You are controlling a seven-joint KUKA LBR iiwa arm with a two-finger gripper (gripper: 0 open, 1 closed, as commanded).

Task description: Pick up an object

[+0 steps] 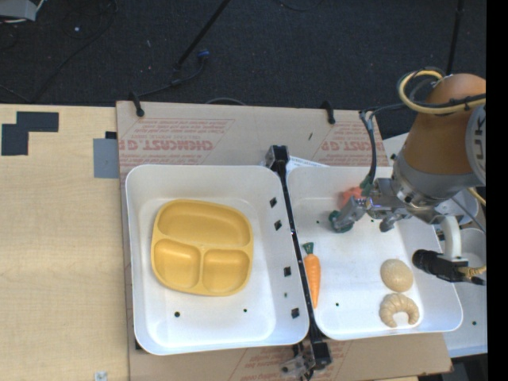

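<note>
yellow divided plate (202, 246), orange carrot (312, 279) with green top, beige croissant (399, 309), white bins (151, 324)

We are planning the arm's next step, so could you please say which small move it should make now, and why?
Probably lower the gripper a little: it sits over the right bin, with a small red-and-green object beside it, but nothing visibly held.

Hand (343, 221) low in right bin (349, 324) near carrot (312, 279).
</note>
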